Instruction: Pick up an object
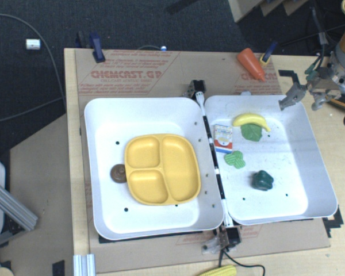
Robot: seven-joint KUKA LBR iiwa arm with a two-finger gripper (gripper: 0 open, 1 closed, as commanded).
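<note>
White plastic forms both shallow bins on the cardboard-topped bench. The left bin holds a yellow divided plate with three compartments, lying flat near the bin's middle. A small brown round object sits just beside the plate's left edge, partly tucked under it.

The right bin holds the loose items, grouped toward its left half. A yellow banana lies near the far side, and a green leafy toy touches it on the near side. A small white carton with red and blue print lies close to the divider between the bins. A light green ridged piece lies just below the carton, and a dark green pepper-like toy rests well apart from it, nearer the bin's middle.

The gripper sits at the far right corner of the right bin, over its rim, well apart from all the items. Its two fingers look spread apart, one finger pointing toward the bin, and nothing shows between them.

An orange carrot-shaped toy lies on the bench beyond the bins, beside a blue clamp. Another blue clamp grips the bench's far left edge.
</note>
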